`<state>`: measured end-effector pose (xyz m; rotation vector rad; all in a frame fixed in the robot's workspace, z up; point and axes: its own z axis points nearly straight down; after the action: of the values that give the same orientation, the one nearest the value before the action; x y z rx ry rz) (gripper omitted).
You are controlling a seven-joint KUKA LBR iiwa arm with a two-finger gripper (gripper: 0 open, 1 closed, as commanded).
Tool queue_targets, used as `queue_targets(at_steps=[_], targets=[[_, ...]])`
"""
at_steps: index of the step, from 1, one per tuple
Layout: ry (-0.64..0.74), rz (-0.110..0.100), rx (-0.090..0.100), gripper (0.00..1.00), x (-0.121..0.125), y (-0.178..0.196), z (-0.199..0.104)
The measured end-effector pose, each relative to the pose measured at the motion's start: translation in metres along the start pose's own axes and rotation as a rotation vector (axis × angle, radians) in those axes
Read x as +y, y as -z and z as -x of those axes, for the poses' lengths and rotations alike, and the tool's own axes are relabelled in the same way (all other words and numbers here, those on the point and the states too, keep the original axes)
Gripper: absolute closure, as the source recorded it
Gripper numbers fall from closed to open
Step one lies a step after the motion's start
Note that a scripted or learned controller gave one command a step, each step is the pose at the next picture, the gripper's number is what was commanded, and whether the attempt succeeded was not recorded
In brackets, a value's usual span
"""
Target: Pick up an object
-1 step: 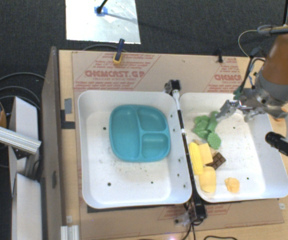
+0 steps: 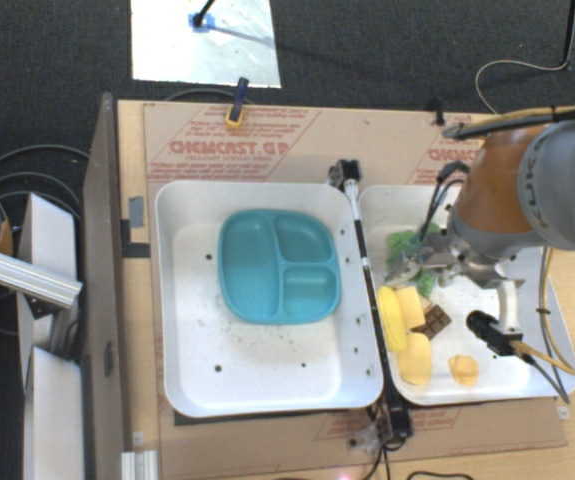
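The arm (image 2: 527,183) looms over the right bin (image 2: 552,388); its tool (image 2: 429,260) touches green food (image 2: 404,245); grip unclear.

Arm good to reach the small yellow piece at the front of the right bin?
Probably yes. The small yellow piece lies open from above in the right bin, apart from the yellow blocks, and the gripper is already over that bin.

A teal divided plate (image 2: 278,267) lies in the left bin (image 2: 182,268); the claw (image 2: 429,264) hovers over green and yellow items (image 2: 404,320) at right.
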<state>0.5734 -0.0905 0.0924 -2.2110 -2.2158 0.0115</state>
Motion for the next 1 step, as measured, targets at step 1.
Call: queue_targets(at_steps=[1], targets=[[0.003, 0.018, -0.004, 0.0, 0.0472, -0.0072, 0.0056]])
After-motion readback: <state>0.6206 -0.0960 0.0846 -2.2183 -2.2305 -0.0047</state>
